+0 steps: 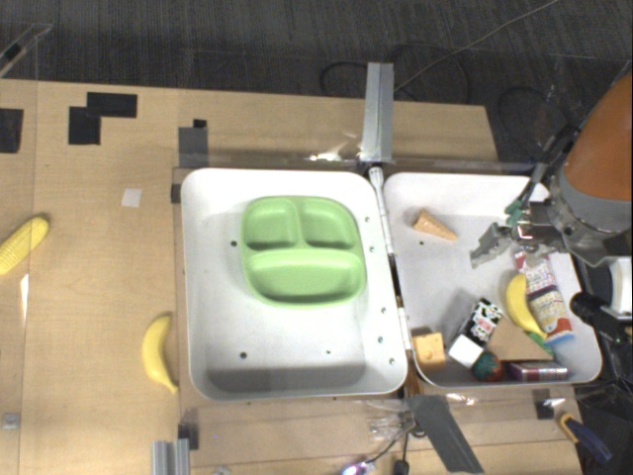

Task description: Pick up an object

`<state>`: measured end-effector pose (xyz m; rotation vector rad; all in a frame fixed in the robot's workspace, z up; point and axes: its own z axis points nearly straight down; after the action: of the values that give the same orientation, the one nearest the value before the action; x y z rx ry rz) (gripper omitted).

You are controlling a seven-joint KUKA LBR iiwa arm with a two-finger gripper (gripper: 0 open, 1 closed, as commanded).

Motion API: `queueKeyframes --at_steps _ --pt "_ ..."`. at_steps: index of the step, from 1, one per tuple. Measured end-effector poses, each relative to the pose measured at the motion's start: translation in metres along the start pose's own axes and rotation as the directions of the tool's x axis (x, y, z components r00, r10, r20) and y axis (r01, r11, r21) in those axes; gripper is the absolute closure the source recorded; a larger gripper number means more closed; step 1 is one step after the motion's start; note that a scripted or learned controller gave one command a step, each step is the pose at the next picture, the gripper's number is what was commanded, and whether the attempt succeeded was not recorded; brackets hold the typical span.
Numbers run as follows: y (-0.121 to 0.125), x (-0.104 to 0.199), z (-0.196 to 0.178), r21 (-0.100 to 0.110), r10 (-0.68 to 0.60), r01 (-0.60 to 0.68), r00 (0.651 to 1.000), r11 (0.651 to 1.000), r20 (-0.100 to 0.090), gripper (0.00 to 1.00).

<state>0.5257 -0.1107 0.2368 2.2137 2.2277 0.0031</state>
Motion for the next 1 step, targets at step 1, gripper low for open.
queueKeyframes --at_steps 1 --pt "-0.0258 0.0123 0.1437 -0.005 -0.082 0.082 0.997 0.997 0.001 0.0"
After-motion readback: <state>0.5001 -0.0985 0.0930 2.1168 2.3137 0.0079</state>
